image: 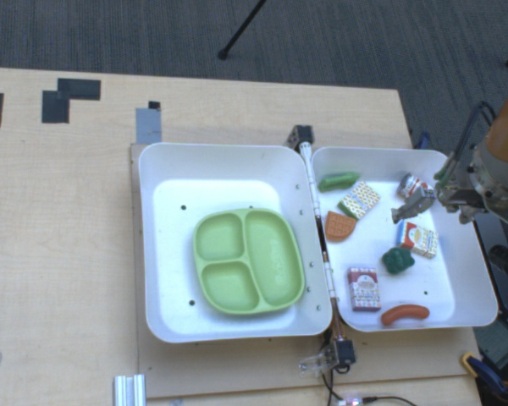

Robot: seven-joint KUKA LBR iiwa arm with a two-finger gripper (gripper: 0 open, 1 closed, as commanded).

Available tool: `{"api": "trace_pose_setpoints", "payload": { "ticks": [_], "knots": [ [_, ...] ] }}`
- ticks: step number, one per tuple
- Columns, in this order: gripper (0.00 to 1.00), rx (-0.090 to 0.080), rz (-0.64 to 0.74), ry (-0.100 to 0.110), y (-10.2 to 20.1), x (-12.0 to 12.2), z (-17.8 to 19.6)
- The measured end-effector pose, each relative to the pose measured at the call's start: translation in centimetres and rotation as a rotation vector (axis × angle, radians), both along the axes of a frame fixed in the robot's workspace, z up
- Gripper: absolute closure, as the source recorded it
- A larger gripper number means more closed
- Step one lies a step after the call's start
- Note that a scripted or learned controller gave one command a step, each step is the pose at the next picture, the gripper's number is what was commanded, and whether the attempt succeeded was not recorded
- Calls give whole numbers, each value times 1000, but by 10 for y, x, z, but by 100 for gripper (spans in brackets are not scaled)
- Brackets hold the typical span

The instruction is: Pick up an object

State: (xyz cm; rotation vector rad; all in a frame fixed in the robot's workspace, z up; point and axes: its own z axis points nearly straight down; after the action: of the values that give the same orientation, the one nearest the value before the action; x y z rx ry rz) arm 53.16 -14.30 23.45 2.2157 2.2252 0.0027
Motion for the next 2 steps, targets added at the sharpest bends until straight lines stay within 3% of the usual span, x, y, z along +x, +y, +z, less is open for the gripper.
{"api": "trace_pose_setpoints", "payload": {
  "ticks": [1,2],
  "knots": [
    [0,0,-1,-1,-45,-41,-141],
    [0,-1,-2,-3,-26,-44,-149]
  ]
}}
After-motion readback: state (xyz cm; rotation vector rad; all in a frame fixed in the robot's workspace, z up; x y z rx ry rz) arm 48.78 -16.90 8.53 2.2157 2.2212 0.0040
